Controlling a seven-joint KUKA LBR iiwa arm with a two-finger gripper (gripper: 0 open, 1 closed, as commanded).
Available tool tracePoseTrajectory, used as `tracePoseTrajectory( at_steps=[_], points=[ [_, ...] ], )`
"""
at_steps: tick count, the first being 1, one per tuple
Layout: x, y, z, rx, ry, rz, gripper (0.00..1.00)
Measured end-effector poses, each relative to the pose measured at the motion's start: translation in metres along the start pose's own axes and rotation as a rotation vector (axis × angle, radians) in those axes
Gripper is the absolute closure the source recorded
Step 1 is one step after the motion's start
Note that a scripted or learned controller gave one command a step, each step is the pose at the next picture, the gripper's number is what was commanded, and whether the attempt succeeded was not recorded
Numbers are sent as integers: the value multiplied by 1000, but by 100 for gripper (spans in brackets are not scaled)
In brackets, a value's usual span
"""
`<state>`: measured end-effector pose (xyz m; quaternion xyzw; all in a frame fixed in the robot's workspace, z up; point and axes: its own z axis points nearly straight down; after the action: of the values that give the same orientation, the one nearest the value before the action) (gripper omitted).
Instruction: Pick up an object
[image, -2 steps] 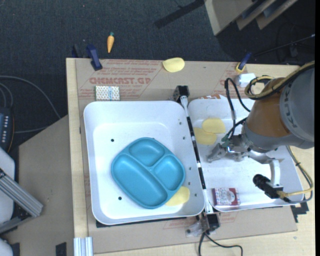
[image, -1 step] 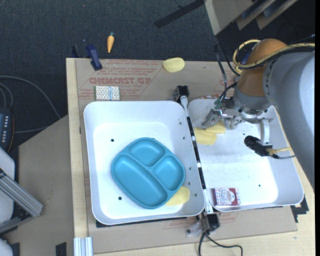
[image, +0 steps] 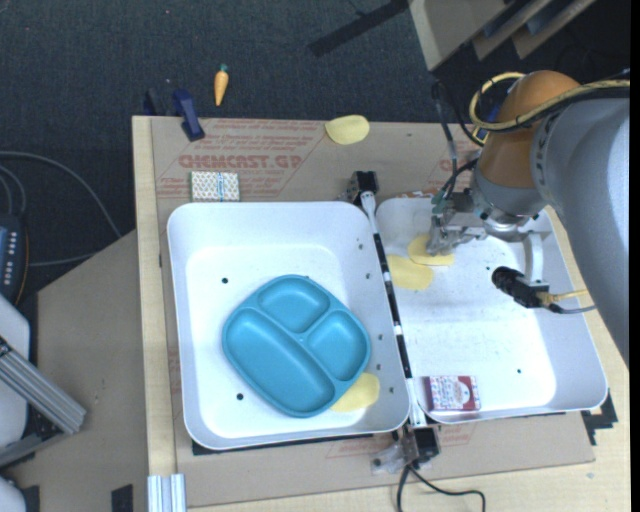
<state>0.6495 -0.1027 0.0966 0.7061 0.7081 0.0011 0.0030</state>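
Note:
My gripper (image: 441, 243) reaches down into the far left part of the right bin (image: 500, 340). Its tips sit right over a pale yellow piece (image: 430, 252). A second pale yellow piece (image: 410, 273) lies just in front of it, near the bin's left wall. A small red and white packet (image: 451, 393) lies at the right bin's near edge. The left bin (image: 200, 260) holds a blue divided plate (image: 295, 345), with a yellow piece (image: 358, 393) tucked under its near right corner.
The grey arm with its orange band (image: 535, 110) fills the upper right. A black clip (image: 520, 285) hangs beside the gripper. On the bench behind the bins lie a yellow piece (image: 347, 129), a patterned packet (image: 215, 185) and a blue object (image: 187, 115).

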Motion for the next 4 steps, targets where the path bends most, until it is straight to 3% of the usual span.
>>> tracePoseTrajectory(
  at_steps=[1,2,3,4],
  points=[
    [0,0,0,1,0,0,0],
    [1,11,12,3,1,1,0],
    [1,13,0,-2,-1,0,100],
    [2,13,0,-1,-1,0,0]
  ],
)
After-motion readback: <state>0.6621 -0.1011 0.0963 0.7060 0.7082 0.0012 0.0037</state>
